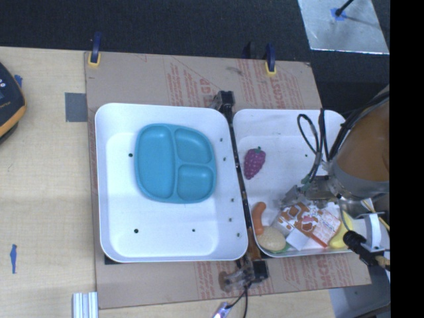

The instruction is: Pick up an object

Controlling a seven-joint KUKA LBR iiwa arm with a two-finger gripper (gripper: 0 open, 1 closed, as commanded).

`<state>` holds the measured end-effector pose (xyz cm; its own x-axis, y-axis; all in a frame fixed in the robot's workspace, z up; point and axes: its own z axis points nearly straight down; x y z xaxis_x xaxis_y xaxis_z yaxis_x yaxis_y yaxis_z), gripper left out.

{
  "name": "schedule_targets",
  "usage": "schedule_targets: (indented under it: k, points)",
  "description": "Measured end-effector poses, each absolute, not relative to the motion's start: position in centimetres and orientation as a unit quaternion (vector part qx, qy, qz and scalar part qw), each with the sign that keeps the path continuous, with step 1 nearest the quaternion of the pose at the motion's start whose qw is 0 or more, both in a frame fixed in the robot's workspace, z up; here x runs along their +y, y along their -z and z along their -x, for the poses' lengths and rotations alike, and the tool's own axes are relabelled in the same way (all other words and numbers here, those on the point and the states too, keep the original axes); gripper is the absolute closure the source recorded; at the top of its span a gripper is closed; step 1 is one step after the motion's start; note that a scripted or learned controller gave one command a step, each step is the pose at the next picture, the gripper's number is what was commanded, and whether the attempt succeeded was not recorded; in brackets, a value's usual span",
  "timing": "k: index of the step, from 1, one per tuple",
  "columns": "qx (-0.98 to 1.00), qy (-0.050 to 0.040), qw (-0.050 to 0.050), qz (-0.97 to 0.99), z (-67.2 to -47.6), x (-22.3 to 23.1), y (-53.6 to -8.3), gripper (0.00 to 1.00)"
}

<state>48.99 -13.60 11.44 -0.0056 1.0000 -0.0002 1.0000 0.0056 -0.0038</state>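
Note:
The right bin (285, 121) holds a purple bunch of grapes (254, 162), an orange sausage-shaped toy (258, 216), a pale round piece (271, 240), a red-and-white snack packet (310, 222) and a yellow item (340, 238) at its near right corner. My gripper (299, 194) hangs low over the bin's right half, just above the far edge of the packet, with the grey arm and its orange band (364, 148) behind it. Nothing is visibly held. The arm hides part of the bin's right side.
The left bin (116, 177) holds a blue divided plate (175, 162). Black cables (311, 138) loop over the right bin's far right. Clamps (269, 52) pin the cardboard base. A yellow-and-black device (8, 101) lies at the far left.

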Motion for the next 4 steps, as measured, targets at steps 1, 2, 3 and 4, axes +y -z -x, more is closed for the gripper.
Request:
schedule_targets:
  k: [1,2,3,4]
  points:
    - [-0.709,0.0000,-0.003,0.705,-48.8,-9.7,-9.4,0.00]
    - [-0.709,-0.0007,-0.001,0.705,-49.5,-9.4,-9.2,0.00]
    - [-0.709,-0.0012,0.001,0.705,-52.2,-9.8,-9.2,0.00]
    - [-0.708,-0.0004,0.001,0.706,-57.6,-9.9,-9.2,0.00]
